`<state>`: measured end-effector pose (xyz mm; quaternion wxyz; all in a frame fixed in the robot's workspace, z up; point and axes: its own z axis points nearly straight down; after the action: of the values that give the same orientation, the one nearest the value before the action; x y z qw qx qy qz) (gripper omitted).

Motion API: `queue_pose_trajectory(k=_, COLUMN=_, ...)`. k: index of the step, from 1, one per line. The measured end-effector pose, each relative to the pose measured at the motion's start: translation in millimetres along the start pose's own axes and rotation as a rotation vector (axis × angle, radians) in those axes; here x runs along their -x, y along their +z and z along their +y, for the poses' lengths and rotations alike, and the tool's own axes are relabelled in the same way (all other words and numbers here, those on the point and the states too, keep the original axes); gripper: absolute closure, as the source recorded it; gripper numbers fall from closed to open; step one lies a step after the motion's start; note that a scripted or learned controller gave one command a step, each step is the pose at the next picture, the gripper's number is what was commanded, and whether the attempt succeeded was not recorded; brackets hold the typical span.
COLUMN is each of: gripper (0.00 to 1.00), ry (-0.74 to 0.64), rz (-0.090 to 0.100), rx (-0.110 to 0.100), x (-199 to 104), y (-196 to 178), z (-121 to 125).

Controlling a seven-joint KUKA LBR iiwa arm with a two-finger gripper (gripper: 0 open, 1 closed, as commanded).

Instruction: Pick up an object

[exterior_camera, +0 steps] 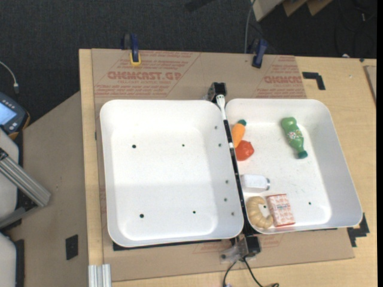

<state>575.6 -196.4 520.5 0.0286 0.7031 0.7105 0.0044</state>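
All the objects lay in the right bin [335, 160]: bottle [294, 137] upper right, carrot [239, 132] and tomato [245, 151] by the divider, croissant [258, 213] and box [280, 210] at bottom. The gripper's state couldn't be told. The bottle, lying apart, looked the easiest target.

Right bin [335, 178] holds everything: a green bottle [294, 137] lying flat toward the back, an orange carrot [238, 133] just above a red piece [244, 151] by the left wall. Nearer the front, a small white object [254, 182], then a tan pastry [258, 213] touching a red-and-white box [280, 210].
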Motion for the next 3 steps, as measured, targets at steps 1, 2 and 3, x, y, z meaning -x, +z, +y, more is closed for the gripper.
queue_pose_trajectory(k=1, gripper=1.0, ry=0.004, rz=0.038, rx=-0.053, x=-69, y=45, z=-13)
queue_pose_trajectory(k=2, gripper=1.0, ry=0.009, rz=0.033, rx=-0.042, x=-65, y=32, z=-12)
queue_pose_trajectory(k=3, gripper=1.0, ry=0.009, rz=0.031, rx=-0.039, x=-65, y=21, z=-11)
